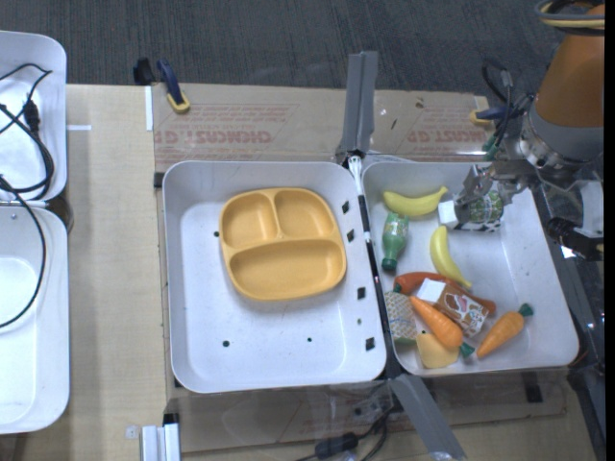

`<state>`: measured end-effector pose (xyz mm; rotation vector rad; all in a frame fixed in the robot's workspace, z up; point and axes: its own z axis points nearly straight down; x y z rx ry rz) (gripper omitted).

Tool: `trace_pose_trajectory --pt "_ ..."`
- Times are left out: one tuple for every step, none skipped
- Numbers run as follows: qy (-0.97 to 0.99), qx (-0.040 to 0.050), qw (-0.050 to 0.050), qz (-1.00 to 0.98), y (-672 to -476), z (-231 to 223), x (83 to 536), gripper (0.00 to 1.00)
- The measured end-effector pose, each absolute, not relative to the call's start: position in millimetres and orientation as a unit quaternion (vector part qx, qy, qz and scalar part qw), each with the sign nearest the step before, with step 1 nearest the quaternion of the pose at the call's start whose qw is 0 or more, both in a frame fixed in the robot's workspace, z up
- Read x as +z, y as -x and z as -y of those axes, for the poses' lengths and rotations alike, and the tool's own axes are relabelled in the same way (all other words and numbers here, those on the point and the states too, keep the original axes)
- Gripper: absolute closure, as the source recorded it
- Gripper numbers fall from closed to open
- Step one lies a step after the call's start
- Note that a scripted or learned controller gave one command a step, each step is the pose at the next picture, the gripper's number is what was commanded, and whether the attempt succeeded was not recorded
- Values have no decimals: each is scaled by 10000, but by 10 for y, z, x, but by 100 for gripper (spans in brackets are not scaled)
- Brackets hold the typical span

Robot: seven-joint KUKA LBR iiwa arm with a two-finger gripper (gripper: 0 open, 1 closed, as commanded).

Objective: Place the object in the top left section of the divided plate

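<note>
Near the right bin's (555, 257) far edge, the gripper (480, 198) hangs over a crumpled packet (479, 209); whether it grasps it, I cannot tell. Left bin (192, 286) holds the divided plate (282, 242) toward its far side.

My grey arm, orange band above the wrist, reaches in from the right, tool (478, 203) lowered, pointing down.

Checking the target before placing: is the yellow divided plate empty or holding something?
Empty: all three sections of the yellow divided plastic plate show bare yellow surface.
</note>
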<state>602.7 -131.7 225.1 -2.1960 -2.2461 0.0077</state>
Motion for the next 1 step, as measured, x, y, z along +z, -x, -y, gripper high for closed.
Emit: trace_pose_trajectory --pt "6548 8 -6 7558 -6346 798 3224 100"
